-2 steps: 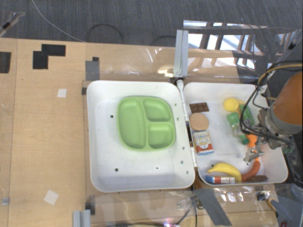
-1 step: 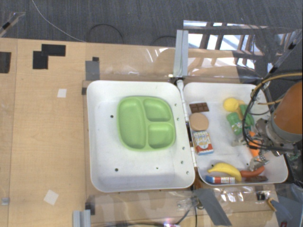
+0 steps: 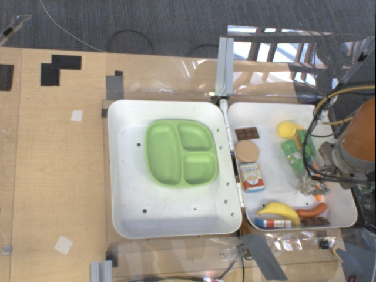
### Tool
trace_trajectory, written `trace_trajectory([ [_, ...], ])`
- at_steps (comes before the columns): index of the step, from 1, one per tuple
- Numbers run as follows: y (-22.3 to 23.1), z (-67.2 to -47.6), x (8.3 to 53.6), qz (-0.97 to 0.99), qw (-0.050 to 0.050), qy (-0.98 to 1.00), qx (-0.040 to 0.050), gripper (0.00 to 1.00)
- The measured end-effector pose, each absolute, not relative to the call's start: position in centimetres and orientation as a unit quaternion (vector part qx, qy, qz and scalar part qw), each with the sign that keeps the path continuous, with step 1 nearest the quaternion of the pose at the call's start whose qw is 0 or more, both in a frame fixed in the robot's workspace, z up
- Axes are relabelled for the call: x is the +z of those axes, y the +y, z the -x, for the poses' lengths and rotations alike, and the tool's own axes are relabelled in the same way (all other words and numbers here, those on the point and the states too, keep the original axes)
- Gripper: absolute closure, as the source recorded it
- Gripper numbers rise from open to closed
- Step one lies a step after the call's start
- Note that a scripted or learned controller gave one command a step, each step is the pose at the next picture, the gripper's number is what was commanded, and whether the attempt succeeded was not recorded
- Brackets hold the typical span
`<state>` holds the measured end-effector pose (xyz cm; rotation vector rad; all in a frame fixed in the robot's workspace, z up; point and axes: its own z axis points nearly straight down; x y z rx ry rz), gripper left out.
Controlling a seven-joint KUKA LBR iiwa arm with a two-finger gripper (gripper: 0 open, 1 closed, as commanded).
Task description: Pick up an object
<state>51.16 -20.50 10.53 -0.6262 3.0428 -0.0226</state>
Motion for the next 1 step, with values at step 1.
trace_trajectory([
  [1, -18.05, -51.35, 20.08, 0.159, 0.009, 0.987, -0.0039, 1.0],
])
